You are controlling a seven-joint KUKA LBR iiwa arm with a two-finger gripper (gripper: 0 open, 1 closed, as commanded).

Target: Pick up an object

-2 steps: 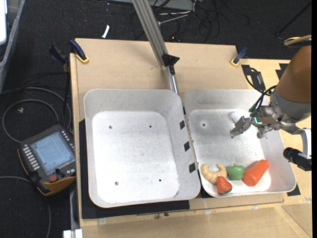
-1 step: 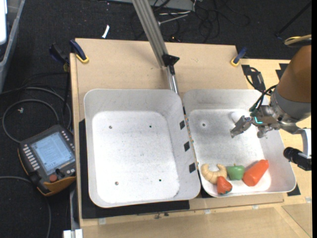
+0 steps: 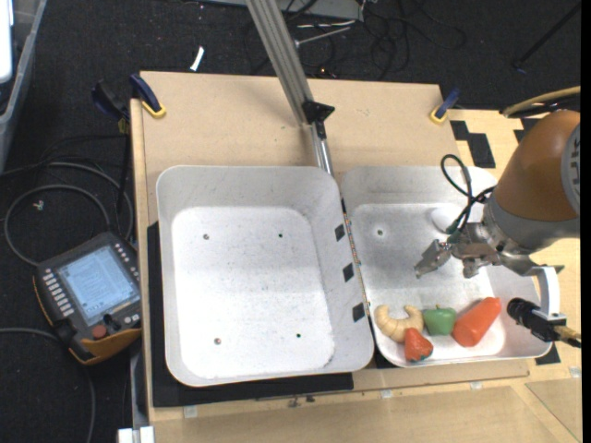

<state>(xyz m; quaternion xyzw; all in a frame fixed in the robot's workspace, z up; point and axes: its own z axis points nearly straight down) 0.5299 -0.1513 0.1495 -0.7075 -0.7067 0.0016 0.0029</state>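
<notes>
Metal two-finger gripper hangs over the right shallow white plastic bin, fingers spread apart with nothing between them. Near it, along the bin's front wall, lie a cream curved piece, small red piece, green pepper-like piece and orange carrot-shaped piece.

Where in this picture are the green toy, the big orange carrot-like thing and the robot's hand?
green toy (image 3: 440, 320), camera view, on the middle of its green body.
orange carrot-like thing (image 3: 476, 322), camera view, on its thick middle.
hand (image 3: 432, 262), camera view, at the tips of its metal fingers above the right bin.
</notes>
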